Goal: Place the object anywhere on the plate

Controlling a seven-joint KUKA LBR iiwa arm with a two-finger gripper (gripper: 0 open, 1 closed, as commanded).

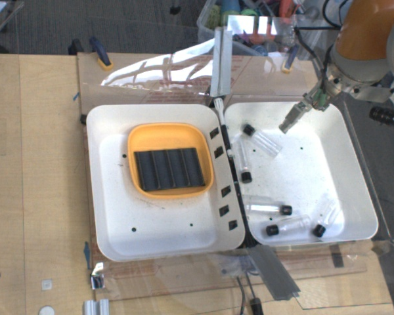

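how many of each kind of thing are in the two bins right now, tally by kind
orange plate: 1
black ridged block lying on the plate: 1
clear tubes with black caps, right bin: 5 that I can make out ()
total: 7

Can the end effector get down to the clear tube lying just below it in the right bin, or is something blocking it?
Probably yes. The end effector hangs over the right bin, with the clear tube lying apart from the other tubes and nothing over it.
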